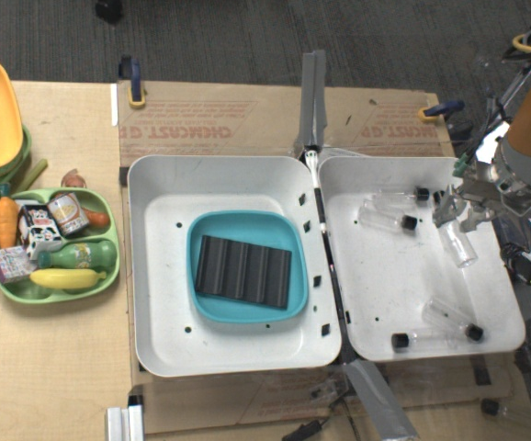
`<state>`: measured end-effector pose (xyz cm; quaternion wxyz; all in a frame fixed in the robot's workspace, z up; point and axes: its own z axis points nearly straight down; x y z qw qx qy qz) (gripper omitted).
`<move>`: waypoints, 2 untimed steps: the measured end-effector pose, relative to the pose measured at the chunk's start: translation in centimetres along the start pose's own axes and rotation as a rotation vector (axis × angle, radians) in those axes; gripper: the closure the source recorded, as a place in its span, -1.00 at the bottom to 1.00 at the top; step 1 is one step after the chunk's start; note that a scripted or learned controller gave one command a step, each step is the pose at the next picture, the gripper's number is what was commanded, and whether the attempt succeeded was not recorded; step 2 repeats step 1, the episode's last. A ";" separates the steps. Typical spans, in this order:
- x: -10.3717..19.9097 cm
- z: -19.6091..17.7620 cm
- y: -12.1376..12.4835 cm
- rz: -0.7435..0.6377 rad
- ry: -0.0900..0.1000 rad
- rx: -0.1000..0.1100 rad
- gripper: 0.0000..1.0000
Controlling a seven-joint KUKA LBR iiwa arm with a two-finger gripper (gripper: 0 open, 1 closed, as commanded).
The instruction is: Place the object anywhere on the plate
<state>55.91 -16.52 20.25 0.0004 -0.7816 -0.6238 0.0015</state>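
Where the gripper (pixel 456 217) hangs—right bin (pixel 376 274) edge (seemingly gripping a clear tube (pixel 458 244)).

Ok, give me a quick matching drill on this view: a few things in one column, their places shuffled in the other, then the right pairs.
Things:
1. teal plate
2. dark ridged block
3. gripper
4. banana

Places:
A. in the green tray on the bench
B. over the right bin
C. lying on the plate
D. in the left bin

Pairs: 1-D, 2-C, 3-B, 4-A
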 end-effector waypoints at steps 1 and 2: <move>0.0 0.0 0.0 0.000 0.000 0.000 -1.00; 0.0 0.0 0.0 0.000 0.000 0.000 -1.00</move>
